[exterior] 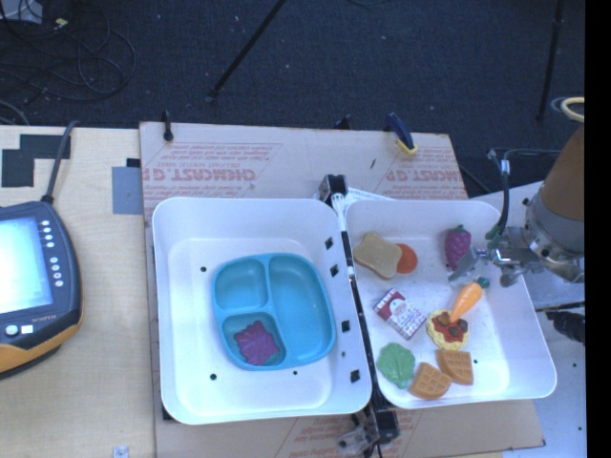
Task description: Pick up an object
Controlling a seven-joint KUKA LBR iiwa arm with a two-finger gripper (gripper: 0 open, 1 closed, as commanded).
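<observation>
My gripper hangs over the right bin, at its right side. It sits just above the top end of an orange carrot and just right of a purple fruit. Nothing can be seen held in it. Further left in the same bin lie a bread slice, an orange-red disc and a red and white carton. A small tart, a green leaf and two waffles lie near the front.
The left bin holds a blue divided plate with a purple item in its front compartment. A black clip strip runs between the bins. A teach pendant lies at far left.
</observation>
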